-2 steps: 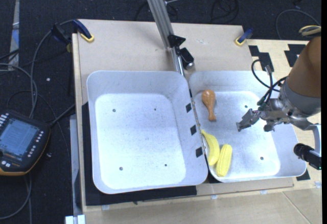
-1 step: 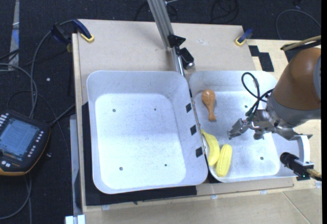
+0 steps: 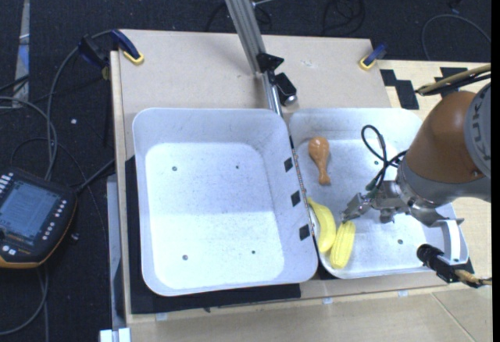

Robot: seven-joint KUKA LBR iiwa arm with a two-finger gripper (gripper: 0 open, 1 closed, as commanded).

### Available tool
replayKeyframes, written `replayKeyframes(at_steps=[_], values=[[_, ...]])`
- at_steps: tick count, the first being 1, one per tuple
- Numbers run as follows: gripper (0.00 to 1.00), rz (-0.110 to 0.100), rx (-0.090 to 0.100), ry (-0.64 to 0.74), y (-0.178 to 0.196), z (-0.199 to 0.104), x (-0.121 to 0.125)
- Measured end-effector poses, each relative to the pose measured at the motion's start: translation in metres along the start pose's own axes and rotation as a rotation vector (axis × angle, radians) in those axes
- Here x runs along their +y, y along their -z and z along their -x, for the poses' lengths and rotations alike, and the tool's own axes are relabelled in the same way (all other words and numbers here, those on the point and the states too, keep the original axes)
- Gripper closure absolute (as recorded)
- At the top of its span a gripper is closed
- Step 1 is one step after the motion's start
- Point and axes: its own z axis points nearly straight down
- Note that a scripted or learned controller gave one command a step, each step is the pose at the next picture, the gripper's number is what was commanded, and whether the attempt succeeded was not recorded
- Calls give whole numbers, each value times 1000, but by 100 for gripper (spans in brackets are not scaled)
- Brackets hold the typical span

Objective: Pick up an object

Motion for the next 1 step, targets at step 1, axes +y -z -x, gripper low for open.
replayKeyframes(at_steps=[1], values=[[100, 4, -1, 0, 12, 0, 1]])
